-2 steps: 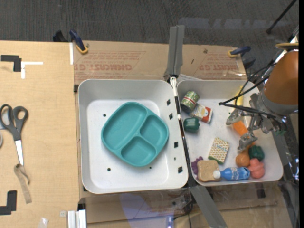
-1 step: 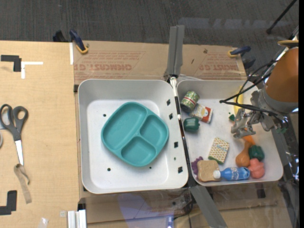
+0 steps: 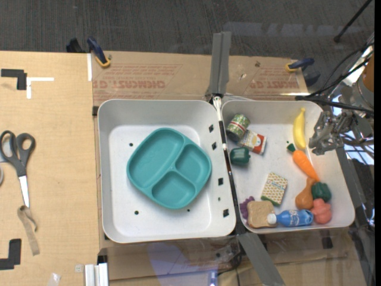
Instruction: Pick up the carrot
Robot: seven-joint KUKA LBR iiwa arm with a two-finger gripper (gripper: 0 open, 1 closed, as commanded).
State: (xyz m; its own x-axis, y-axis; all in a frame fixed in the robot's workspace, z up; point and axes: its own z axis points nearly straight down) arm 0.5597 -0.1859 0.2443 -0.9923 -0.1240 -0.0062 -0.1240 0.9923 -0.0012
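Teal plate (image 3: 169,168), banana (image 3: 299,130), scissors (image 3: 18,159)

light: bright, even, from overhead | shadows: soft, faint inside bins (image 3: 107,177) | glare: mild on white bin walls | focus: slightly soft overall | far floor: dim

We see the gripper (image 3: 324,137) at the right of the frame, above the right bin (image 3: 280,115), near the carrot (image 3: 304,163) and banana (image 3: 299,128). A teal plate (image 3: 169,168) fills the left bin (image 3: 110,177).
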